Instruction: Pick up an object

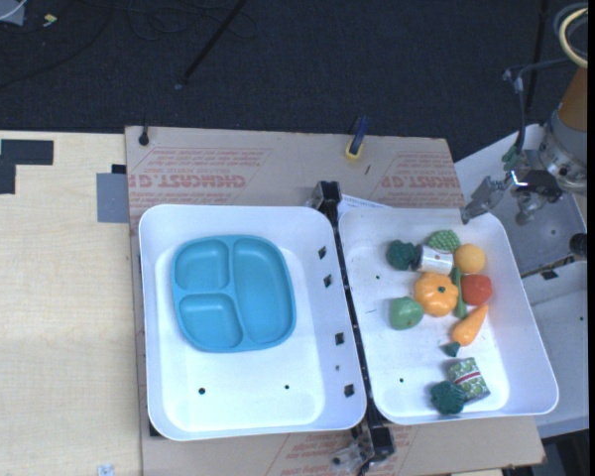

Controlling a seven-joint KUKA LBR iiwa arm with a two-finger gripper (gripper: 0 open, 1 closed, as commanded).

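The right bin [535, 365] holds several toy foods. Near its far end lie a dark green broccoli [402, 255], a small white and green can [438, 254] and a yellow lemon [469, 259]. Below them sit an orange pumpkin [436, 294], a red tomato [477, 289], a green pepper [406, 312] and a carrot [469, 325]. A green packet [468, 377] and a second broccoli [446, 398] lie toward the near end. My gripper [508, 191] hangs over the bin's far right corner, above and apart from the food.
The left bin [169, 385] holds a blue divided plate [233, 293]. Both bins rest on a cardboard sheet [238, 172]. A blue and yellow clamp [356, 140] sits on the cardboard's far edge. The arm [575, 107] stands at the right.
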